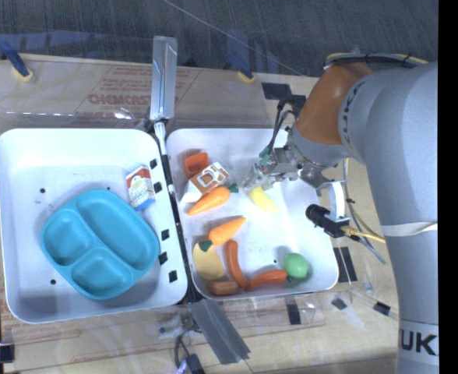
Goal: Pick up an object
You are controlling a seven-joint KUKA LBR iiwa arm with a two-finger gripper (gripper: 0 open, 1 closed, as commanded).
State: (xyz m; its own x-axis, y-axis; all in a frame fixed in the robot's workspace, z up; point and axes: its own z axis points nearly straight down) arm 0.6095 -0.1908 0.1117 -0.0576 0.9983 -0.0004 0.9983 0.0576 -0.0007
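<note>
Where I sit: I read this off one slanted view from above, so every call below is my judgement
Gripper (262, 179): low in the right bin (316, 240), near its upper middle, just above a small yellow piece (262, 199); I cannot tell how its fingers stand, nor whether anything is between them
Nearest target: the yellow piece, lying loose on the bin floor, tilted, just beside the gripper and apart from the orange clutter to its left
Other candidates: a carrot (209, 201) and a small box (208, 178) to the left, a second carrot (226, 229) lower down, a green ball (296, 266) and sausages (262, 278) near the bin's lower wall
Risk one: the yellow piece looks small and smooth, so I expect it could squirt out sideways if the close lands off centre
Risk two: the carrot and box sit near the target, and a descent drifting left could nudge them or catch two things at once
Risk three: cables hang off the wrist (279, 135) just above the bin, and I would watch them for snagging on the rim
Risk four: the slant hides the gripper's height, so a press into the bin floor is possible
Left bin (26, 209): holds a blue tray (96, 244) and a carton (140, 187), well apart from the action
</note>
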